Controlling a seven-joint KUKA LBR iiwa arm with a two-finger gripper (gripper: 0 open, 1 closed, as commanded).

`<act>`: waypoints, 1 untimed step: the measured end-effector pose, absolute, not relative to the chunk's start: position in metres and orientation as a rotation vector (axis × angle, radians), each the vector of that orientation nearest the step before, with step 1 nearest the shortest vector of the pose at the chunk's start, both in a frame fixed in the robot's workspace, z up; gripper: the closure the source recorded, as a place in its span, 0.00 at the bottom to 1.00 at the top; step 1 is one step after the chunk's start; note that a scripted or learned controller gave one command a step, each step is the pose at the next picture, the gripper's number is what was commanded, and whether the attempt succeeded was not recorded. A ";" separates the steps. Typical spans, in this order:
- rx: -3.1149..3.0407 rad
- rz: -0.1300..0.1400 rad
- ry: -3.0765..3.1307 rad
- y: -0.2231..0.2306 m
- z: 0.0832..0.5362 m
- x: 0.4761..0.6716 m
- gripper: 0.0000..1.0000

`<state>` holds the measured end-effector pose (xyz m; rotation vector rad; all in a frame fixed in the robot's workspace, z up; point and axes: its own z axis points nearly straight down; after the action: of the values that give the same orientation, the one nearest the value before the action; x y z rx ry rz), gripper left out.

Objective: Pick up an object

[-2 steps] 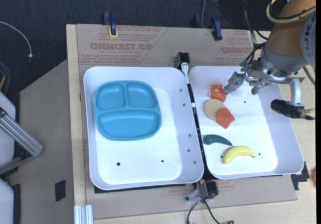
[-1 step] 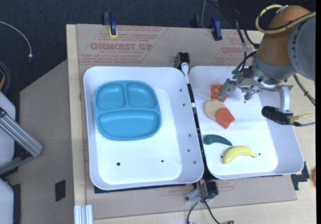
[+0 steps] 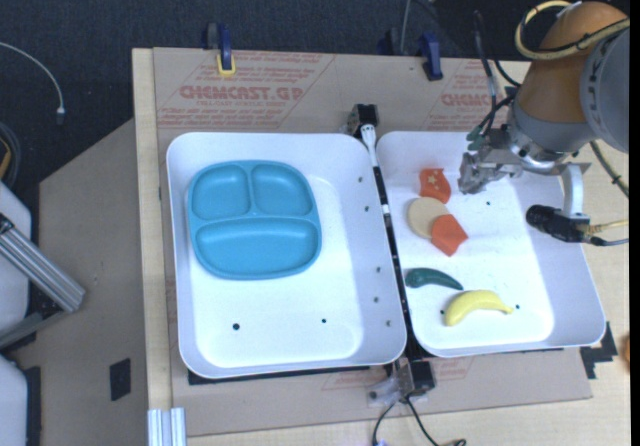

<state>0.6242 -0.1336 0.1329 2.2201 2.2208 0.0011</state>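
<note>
From my seat I see the tool [image 3: 478, 177] hanging over the back part of the right bin [image 3: 560, 304], close to a small red-orange block [image 3: 434, 183]. I cannot tell how the tool is set; it is too small and dark to read from here.

The right bin holds the toys I could pick. The red-orange block sits just left of the tool. A bit nearer to me are a tan round piece [image 3: 424, 215] and a red wedge [image 3: 449, 234], and these two touch. Nearer the front edge lie a dark green pepper [image 3: 432, 279] and a yellow banana [image 3: 476, 306], close together but apart. The left bin [image 3: 350, 264] holds a blue divided plate [image 3: 255, 219].

I think these are toy foods, so they should be light and hard, maybe a little slippery. The red-orange block is closest and stands alone, so I would go for it and pinch its flat sides. The banana is curved; I would take it across the middle, where it is thickest.
</note>
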 end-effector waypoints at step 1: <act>2.216 0.006 2.216 -0.143 0.190 0.630 1.00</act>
<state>0.6300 -0.1430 0.1903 2.2160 2.2157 0.0061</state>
